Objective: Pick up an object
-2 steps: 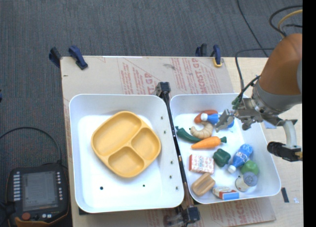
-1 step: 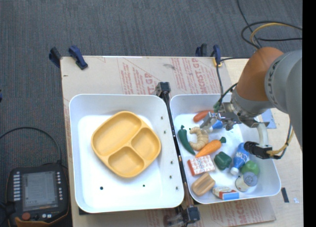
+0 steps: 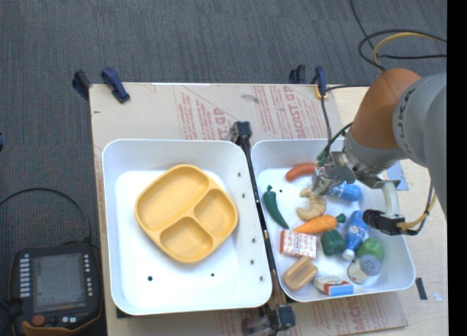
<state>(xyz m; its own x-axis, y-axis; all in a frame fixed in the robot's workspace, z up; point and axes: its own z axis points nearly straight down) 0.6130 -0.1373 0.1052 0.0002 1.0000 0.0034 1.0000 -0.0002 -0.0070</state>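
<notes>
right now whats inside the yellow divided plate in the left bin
The yellow plate sits in the left bin; its three compartments show bare. What lies under the plate is covered.

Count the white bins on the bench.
2: left bin holds a yellow divided plate; right bin holds toy food, with the gripper over it.

Two white bins [image 3: 182, 153]; left one carries a yellow-orange tray [image 3: 187, 212]. Right bin [image 3: 398, 272] mix: dark green pepper [image 3: 275, 207], orange carrot [image 3: 318, 225], red-orange sausage [image 3: 300, 172], pale tan croissant [image 3: 312, 205], blue bottle [image 3: 355, 232], red-and-white carton [image 3: 298, 244], tan bread [image 3: 300, 273], green round fruit [image 3: 371, 248]. Arm [image 3: 408, 119] grey with orange band. Worktop [image 3: 190, 112] tan cardboard, red print. Blue clamps [image 3: 114, 83]. Floor [image 3: 182, 20] dark grey carpet.
</notes>
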